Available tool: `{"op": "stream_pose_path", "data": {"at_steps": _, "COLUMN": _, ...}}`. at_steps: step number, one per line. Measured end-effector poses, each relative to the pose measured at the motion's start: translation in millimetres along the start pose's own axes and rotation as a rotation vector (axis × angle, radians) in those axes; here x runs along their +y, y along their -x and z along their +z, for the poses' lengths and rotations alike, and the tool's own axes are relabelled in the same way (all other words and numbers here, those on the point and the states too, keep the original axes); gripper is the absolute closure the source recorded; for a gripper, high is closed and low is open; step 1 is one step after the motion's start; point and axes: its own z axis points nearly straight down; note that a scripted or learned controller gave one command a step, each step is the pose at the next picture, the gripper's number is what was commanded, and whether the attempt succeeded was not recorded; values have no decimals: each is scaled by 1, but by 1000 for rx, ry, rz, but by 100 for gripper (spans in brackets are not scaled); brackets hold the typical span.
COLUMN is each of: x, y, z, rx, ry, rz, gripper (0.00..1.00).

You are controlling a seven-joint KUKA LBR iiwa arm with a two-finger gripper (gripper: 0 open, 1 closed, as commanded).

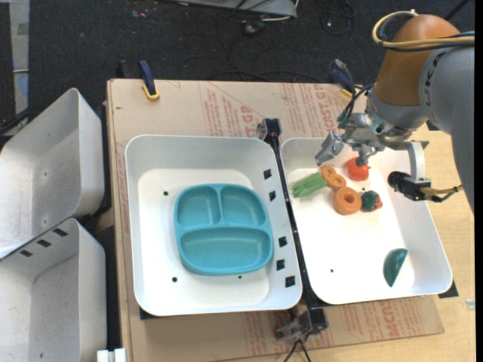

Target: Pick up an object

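My gripper (346, 152) hovers over the back of the right bin (423, 277), its fingers spread open with nothing between them. Just below it lie a small orange ring (332, 176), a red tomato-like piece (358, 170) and a green vegetable piece (306, 185). A larger orange ring (347, 200) rests a little nearer the front, with a small dark green and red piece (370, 200) touching its right side. A dark teal wedge (394, 266) lies alone near the bin's front right corner.
The left bin (151, 277) holds a teal divided plate (223, 228). Two tilted white bins (45, 164) stand off the bench at the left. Blue and yellow clamps (149, 81) grip the board's back edge.
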Motion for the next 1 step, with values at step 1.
{"op": "stream_pose_path", "data": {"at_steps": 1, "x": -4, "y": -10, "z": 51, "rx": 0, "ry": 1, "rz": 0, "gripper": 0}}
